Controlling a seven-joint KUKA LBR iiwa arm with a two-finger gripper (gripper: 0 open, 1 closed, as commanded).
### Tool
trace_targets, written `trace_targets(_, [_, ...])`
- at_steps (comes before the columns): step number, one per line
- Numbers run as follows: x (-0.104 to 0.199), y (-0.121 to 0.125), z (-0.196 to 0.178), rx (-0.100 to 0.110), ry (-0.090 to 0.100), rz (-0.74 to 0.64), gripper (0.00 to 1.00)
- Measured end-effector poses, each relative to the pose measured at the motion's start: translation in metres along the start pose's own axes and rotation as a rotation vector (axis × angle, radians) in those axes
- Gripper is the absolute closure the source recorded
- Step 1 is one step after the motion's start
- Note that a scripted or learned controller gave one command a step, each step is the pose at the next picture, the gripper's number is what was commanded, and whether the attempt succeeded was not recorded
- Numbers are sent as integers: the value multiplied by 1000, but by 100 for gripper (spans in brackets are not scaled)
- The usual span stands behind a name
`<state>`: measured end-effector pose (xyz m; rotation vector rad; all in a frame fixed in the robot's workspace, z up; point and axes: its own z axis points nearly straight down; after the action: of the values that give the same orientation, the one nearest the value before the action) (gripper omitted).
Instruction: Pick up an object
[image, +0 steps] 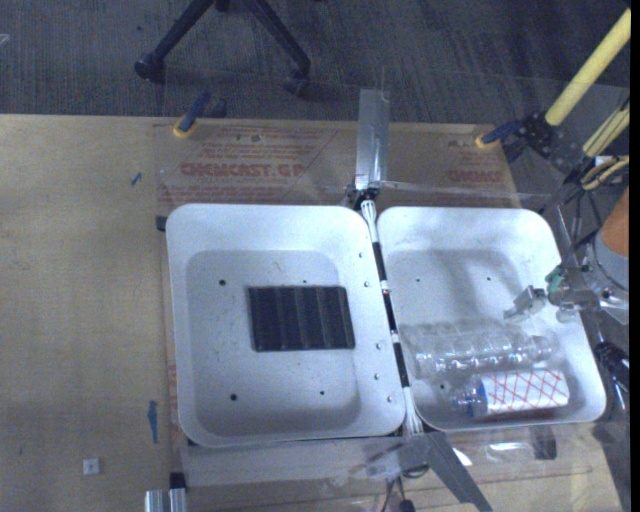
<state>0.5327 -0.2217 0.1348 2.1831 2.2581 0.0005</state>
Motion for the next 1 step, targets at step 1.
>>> trace_targets(1, [41,13,47,-5,-2,-153,0])
